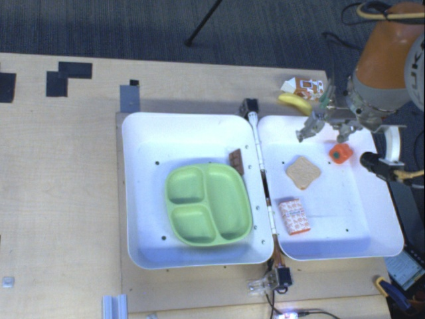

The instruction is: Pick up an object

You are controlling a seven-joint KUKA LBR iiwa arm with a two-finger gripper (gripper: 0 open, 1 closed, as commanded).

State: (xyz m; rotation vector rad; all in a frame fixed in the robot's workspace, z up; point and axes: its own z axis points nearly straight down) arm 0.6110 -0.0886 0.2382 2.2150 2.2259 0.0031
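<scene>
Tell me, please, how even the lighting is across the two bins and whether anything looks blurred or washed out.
In the camera view, light is soft and fairly even; the left bin shows a bluish shadow around the green tray; the right bin looks bright, nearly washed out on its floor; the hand and the orange arm band look slightly soft; the small packet is too blurred to read.

Desk (60, 198): pale wood-grain top, filling the frame from 7 through 9 o'clock and running behind the bins. Dark rectangular cutouts or marks (66, 77) along its far edge at 10 o'clock. Floor (133, 12): dark blue-grey carpet with a fine ribbed weave, across 11 to 1 o'clock. A thin dark rod (211, 12) slants over the carpet at 12 o'clock. Loose cables (362, 12) at 2 o'clock. Light even, soft shadows.
</scene>
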